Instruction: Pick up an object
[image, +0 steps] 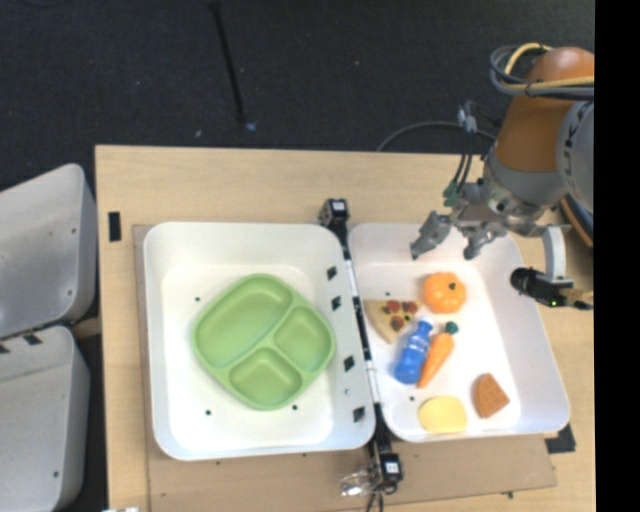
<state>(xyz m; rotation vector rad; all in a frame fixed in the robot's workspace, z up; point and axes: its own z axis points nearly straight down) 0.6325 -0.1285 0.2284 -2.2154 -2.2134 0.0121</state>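
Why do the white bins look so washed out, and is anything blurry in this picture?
In the camera view, overhead light nearly bleaches the white right bin and left bin, flattening their walls; shadows are faint. The green plate and orange toy stay crisp, while the gripper looks slightly soft and the slice shows little detail.
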